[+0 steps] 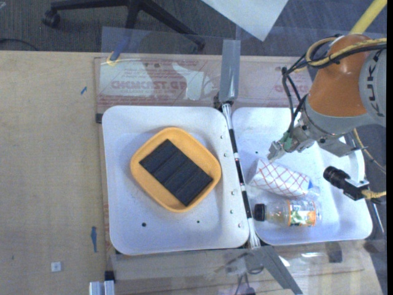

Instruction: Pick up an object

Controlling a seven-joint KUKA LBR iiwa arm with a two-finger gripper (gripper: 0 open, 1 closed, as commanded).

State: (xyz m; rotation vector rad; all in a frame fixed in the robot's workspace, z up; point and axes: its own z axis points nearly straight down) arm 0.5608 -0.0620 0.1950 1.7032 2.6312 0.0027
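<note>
Two shallow white bins sit side by side on the worktop. The grey arm with its orange band comes in from 3 o'clock and reaches over the right bin. Its claw points down toward 8 o'clock and sits in the bin's 10 o'clock part. From this slant I cannot tell whether the claw is apart or together, and nothing can be made out inside it.

Just at 6 o'clock of the claw tip lies a red-and-white checked paper packet, near the middle of the right bin. Its long side runs from 10 o'clock to 4 o'clock. Whether the claw touches it cannot be told.

At 6 o'clock of the packet, close by it, a small clear bottle lies on its side near the bin's 6 o'clock rim. Its black cap points to 9 o'clock, and it carries a green and orange label.

The left bin holds a yellow tray turned cornerwise at its middle. A ribbed black slab lies flat on the tray, well apart from the claw.
</note>
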